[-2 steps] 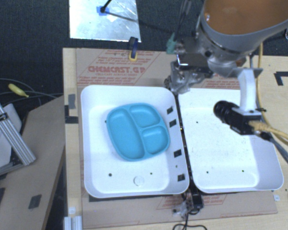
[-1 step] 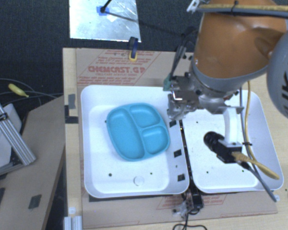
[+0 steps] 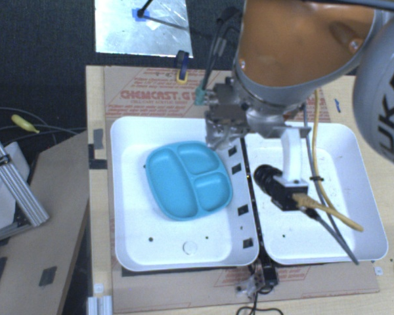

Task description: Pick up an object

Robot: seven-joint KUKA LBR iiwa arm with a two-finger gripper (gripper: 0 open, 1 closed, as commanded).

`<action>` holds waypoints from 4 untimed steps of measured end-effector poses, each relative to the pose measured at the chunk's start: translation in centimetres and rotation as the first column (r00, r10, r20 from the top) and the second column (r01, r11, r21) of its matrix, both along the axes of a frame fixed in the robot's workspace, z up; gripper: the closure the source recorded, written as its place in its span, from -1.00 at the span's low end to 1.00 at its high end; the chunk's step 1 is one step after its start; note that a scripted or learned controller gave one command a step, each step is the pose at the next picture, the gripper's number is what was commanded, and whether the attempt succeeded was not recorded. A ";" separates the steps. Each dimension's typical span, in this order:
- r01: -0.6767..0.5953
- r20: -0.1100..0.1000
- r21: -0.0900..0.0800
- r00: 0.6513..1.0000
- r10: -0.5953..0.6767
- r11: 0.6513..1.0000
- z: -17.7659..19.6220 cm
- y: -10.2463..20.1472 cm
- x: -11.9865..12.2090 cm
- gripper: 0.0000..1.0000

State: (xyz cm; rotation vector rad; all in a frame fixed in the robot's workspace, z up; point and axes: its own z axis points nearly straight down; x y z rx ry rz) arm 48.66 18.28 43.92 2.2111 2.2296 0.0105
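- The tool [image 3: 222, 131] hangs over the far edge of the left bin [image 3: 134, 241], right by the wall between the two bins.
- I cannot tell if the tool is open or closed, because the big arm [image 3: 302, 38] covers most of it.
- Nothing shows inside the tool, so I think the pick-up step is not done yet. The tool looks like it is getting ready to go down.
- The thing to pick up is the blue plate [image 3: 187, 179]. It lies flat in the left bin, just under the tool and a bit nearer the camera. It has three little parts, and they all look bare.
- The far corner of the blue plate sits closest to the tool.
- Next, I think the tool has to drop down and pinch the plate's thin rim. That looks tricky, since the plate is flat and wide.
- The right bin [image 3: 354, 241] is on the other side of the tool. A black part [image 3: 276, 186] and some cables hang over it from the arm.
- Both bins rest on the surface [image 3: 151, 90].
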 end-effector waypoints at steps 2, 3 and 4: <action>0.003 -0.015 -0.007 1.000 -0.003 1.000 -9.2 -0.6 1.6 1.00; 0.004 0.007 0.002 1.000 -0.004 1.000 1.9 -0.7 0.0 1.00; 0.014 0.002 -0.003 1.000 -0.014 1.000 5.9 -7.5 0.0 1.00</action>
